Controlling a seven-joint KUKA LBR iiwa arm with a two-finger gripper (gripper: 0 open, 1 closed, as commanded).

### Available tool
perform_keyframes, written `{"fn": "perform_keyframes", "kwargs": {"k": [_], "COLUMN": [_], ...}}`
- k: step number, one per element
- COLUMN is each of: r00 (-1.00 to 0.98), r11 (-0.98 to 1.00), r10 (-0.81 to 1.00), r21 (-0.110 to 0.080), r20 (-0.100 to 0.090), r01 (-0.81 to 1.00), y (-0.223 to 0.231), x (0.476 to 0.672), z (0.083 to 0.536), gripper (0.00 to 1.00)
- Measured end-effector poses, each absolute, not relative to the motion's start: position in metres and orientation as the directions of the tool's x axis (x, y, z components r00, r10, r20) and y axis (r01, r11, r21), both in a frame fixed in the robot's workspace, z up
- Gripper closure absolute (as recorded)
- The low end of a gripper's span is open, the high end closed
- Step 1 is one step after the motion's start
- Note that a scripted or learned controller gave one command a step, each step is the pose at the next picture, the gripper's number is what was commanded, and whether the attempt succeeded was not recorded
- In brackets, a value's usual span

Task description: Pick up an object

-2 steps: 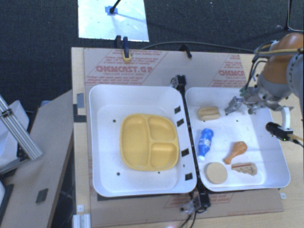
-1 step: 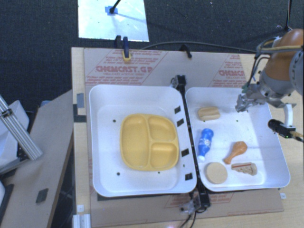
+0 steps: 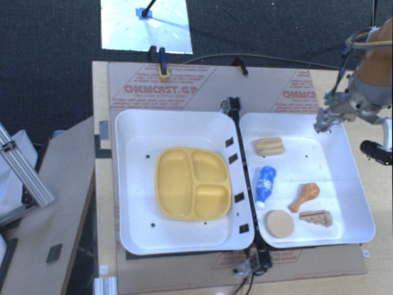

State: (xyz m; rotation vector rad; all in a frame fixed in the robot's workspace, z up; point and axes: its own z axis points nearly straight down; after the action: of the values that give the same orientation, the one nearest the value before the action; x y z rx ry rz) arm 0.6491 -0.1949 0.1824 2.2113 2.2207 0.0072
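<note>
End effector [image 3: 323, 123] hovers well apart from blue bottle [image 3: 265, 184].

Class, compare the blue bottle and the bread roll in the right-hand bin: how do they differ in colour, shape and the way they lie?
The blue bottle is bright blue with white markings; the bread roll is pale tan. The bottle is long and slim, the roll short and stubby. The bottle lies lengthwise, nearly parallel to the divider between the bins, while the roll lies crosswise. Both rest in the right bin, apart from the gripper.
</note>
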Motion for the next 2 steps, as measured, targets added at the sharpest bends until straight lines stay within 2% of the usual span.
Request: {"fn": "perform_keyframes", "kwargs": {"k": [1, 2], "r00": [-0.004, -0.008], "r11": [0.004, 0.008], "r10": [1.0, 1.0], "r21": [0.008, 0.0], "r20": [-0.002, 0.001], "r01": [1.0, 1.0], "y": [-0.195, -0.147], "x": [0.651, 0.636], "z": [0.231, 0.222], "gripper": [1.0, 1.0]}}
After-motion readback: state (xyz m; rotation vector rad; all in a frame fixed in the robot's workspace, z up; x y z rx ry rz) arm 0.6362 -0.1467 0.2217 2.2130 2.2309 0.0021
